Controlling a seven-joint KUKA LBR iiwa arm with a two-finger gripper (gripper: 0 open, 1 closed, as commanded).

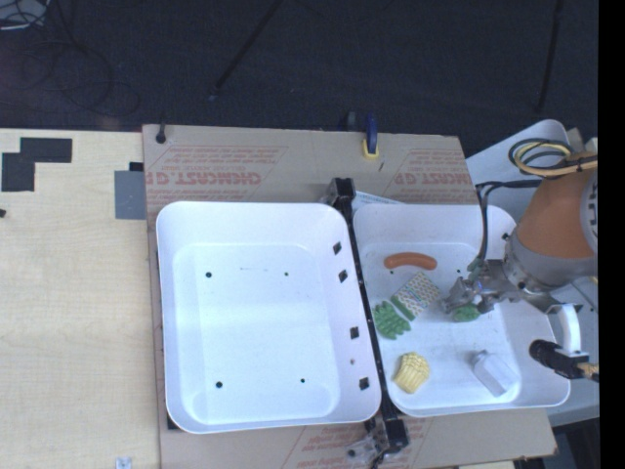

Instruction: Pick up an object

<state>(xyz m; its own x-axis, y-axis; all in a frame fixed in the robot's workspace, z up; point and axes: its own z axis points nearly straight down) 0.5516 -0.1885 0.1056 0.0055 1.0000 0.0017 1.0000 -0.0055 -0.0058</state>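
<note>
A: Bins side by side on the counter (78,311), the left bin (254,228) and the right bin (439,237). Where are the things?

B: All in the right bin. A sausage (410,261) lies toward the far side. Nearer are a checkered piece (418,292), a leafy green piece (392,319), a yellow corn cob (411,370) and a pale grey block (492,372).

A: And the arm?

B: It reaches in from the right, orange band above the wrist. The gripper (467,301) is low over the right bin, at a small green object (466,312).

A: Is that object held?

B: It sits right at the fingertips, but whether the jaws are apart, together or clamped on it I cannot tell; the spot is too small and blurred.
</note>
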